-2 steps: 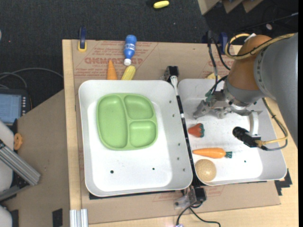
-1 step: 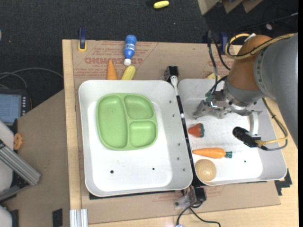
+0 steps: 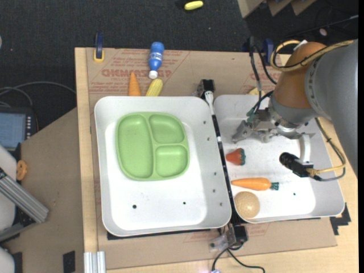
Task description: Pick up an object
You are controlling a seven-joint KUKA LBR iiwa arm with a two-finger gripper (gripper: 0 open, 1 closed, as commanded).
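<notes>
The right white bin (image 3: pixel 318 206) holds three toys. A small red toy with a green top (image 3: pixel 235 156) lies near its left wall. An orange carrot (image 3: pixel 252 183) rests below it, and a tan round ball (image 3: pixel 247 204) sits in the front left corner. My gripper (image 3: pixel 245 129) hangs low over the upper left part of this bin, above and slightly right of the red toy, apart from it. Nothing shows in its grasp. The grey arm with its orange band (image 3: pixel 296 78) comes in from the upper right.
The left white bin (image 3: pixel 114 209) holds a green divided plate (image 3: pixel 152 145). Behind the bins lie a blue bottle (image 3: pixel 155 58), a small orange carrot (image 3: pixel 133 86) and a yellow corn piece (image 3: pixel 154 87). A black cable connector (image 3: pixel 293 162) hangs over the right bin.
</notes>
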